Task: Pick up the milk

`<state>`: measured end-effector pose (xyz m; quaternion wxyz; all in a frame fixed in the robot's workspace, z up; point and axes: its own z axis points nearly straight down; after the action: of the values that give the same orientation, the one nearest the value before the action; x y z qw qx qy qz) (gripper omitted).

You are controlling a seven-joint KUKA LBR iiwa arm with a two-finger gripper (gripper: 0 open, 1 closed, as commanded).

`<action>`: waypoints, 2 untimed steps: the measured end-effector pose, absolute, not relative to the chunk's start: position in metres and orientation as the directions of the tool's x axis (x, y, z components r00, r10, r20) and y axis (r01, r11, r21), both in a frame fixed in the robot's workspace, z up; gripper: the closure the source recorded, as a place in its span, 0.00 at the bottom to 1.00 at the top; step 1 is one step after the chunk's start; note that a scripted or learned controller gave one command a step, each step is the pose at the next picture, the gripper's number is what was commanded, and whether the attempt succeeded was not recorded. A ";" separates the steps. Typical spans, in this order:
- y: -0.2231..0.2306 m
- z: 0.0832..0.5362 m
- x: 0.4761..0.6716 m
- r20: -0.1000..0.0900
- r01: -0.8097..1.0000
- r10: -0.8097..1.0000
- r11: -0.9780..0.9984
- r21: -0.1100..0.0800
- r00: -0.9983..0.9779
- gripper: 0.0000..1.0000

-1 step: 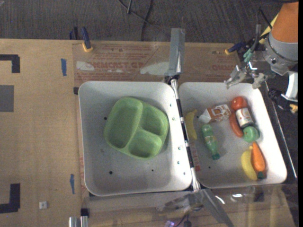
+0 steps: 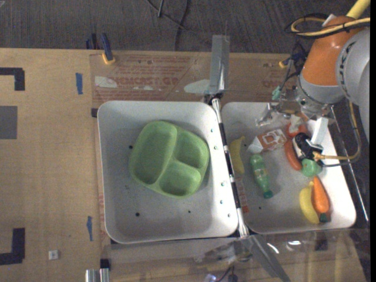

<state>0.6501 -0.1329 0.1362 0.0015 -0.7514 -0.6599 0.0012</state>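
Over right bin (image 2: 346, 216), near its back edge: gripper (image 2: 276, 113), whether fingers are spread or closed can't be told; nothing visibly held. Milk (image 2: 271, 140), a small carton w/ orange print, lies flat just below gripper, beside green bottle (image 2: 261, 175) & red-orange item (image 2: 292, 155). Approx. best approach: descend vertically, centre over carton, straddle narrow sides, avoid neighbours.
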 end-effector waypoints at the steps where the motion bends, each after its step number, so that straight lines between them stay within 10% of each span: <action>1: -0.113 0.091 0.667 -0.006 0.878 0.878 -0.478 -0.004 0.478 0.00; 2: -0.113 0.104 0.670 -0.004 0.879 0.879 -0.477 0.011 0.477 1.00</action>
<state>0.6702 -0.1128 0.1037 -0.0058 -0.8593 -0.5114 -0.0012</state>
